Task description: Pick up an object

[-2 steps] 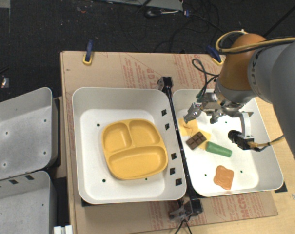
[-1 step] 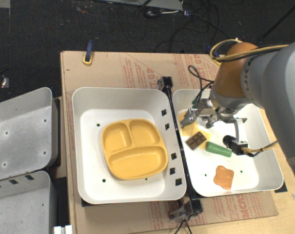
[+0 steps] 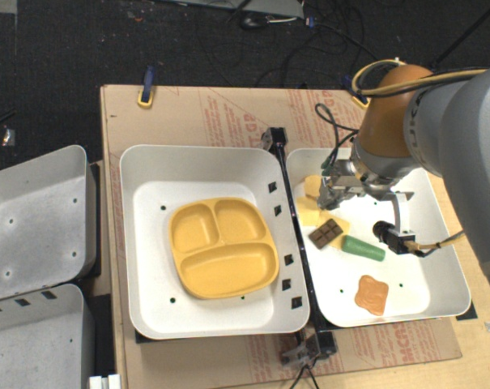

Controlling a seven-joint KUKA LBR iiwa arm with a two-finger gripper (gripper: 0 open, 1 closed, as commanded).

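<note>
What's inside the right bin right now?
In the right bin: a brown chocolate piece, a green cylinder, an orange piece and pale yellow pieces. The end effector hangs over the yellow ones, covering part of them and the floor beneath.

Left bin (image 3: 139, 217): we see a yellow divided tray (image 3: 223, 247) lying flat.
Right bin (image 3: 447, 290): we see a brown chocolate piece (image 3: 325, 233), green cylinder (image 3: 364, 248), orange cookie (image 3: 372, 294), pale yellow blocks (image 3: 311, 201).
Gripper (image 3: 332, 191): low over the yellow blocks.

Yellow tray (image 3: 224, 247), green block (image 3: 364, 248), brown chocolate (image 3: 325, 233), white bins (image 3: 139, 217).
</note>
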